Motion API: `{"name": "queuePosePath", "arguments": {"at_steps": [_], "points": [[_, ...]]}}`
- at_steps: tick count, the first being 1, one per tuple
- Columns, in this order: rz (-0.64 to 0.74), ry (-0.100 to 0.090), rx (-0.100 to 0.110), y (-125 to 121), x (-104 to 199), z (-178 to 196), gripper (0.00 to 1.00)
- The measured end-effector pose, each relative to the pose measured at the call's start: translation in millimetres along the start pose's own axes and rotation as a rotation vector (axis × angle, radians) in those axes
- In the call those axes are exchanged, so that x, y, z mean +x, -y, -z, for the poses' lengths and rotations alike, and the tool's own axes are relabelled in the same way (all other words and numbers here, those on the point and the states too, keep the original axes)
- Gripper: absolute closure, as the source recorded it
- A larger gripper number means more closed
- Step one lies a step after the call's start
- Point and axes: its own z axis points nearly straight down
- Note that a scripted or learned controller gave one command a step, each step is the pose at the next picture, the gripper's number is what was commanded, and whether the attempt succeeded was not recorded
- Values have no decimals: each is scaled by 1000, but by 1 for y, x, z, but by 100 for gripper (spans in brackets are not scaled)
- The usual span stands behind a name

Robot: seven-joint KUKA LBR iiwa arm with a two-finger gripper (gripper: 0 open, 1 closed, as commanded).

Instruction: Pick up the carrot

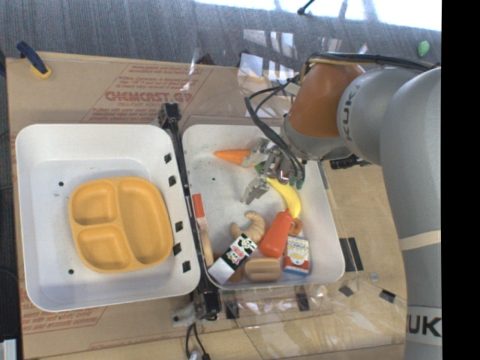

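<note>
The carrot [233,156] lies in the far part of the right bin [324,210], a small orange cone on its side with the tip pointing left and the thick end toward the gripper [262,172], which hangs just to its right and slightly nearer. The jaws look parted to a middling width with nothing between them; one metal finger reaches down toward the banana [288,194], the other sits close to the carrot's thick end, though whether it touches cannot be told. To do this step well, the jaws probably want to shift left and a little farther so they straddle the carrot across its width near the thicker half, where the taper gives less chance of it squirting out. Closing along the length would likely push it away. The carrot looks like smooth hard plastic, so a firm, centred squeeze seems wise, and the bare bin floor around it leaves room to come straight down. The banana, curved and glossy yellow, lies just right of the jaws and could be nudged. Nearer sit an orange bottle [276,234], a small printed carton [298,254], a tan croissant-like piece [255,222], a cow-patterned box [239,250] and a beige block [262,269]. The left bin [37,201] holds a yellow divided tray [118,223], matte and rounded. Both bins rest on the bench [112,88], covered with printed cardboard.
</note>
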Motion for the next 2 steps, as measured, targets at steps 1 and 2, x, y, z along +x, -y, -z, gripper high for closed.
{"name": "queuePosePath", "arguments": {"at_steps": [1,2], "points": [[-49,-40,5,-3,-16,-2,0],[-317,-34,15,-23,-7,-2,0]]}}
